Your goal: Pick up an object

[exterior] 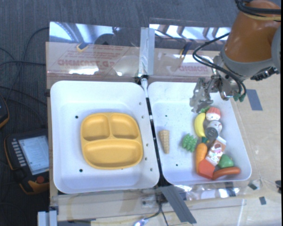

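Note:
My gripper (200, 102) hangs over the back of the right bin (179, 171), just above a yellow banana (200, 125). Nothing shows between its fingers. Below it lies a heap of toy food: a red-and-white mushroom (213, 113), a green broccoli (189, 142), an orange carrot (201, 152), a small carton (217, 151), a green pepper (226, 161) and a red sausage (225, 172). An ice-cream cone (164, 141) lies alone near the bin's left wall.
The left bin (66, 98) holds a yellow divided plate (112, 140). A clear wall stands behind both bins. The arm's orange band (251, 29) rises at the upper right. Handheld devices lie off the bench at the left.

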`<state>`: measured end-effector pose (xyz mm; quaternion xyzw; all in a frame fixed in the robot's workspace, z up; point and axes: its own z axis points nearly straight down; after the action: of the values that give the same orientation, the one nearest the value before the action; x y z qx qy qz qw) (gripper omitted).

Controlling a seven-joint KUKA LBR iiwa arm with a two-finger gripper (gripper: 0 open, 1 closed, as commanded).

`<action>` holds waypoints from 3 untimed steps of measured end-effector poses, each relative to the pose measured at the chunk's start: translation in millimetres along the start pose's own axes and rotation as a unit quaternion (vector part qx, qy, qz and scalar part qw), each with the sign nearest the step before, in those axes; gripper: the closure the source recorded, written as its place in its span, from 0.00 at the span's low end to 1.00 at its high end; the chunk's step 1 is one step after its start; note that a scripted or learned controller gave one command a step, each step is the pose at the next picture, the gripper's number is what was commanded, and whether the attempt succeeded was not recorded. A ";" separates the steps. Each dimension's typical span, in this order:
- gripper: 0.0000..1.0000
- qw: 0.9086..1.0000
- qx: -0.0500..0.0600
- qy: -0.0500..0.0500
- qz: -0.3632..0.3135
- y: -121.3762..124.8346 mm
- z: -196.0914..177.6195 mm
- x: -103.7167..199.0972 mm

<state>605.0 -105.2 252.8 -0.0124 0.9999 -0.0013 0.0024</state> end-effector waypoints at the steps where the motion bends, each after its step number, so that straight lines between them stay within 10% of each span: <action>1: 0.00 1.000 0.000 0.001 0.000 -0.1 0.5 0.3; 2: 0.00 1.000 0.000 0.002 0.010 -34.5 123.2 33.2; 3: 0.00 1.000 0.000 -0.005 -0.012 -43.6 161.5 102.2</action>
<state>504.7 -151.8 91.0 -0.0240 0.9997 -0.0016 0.0076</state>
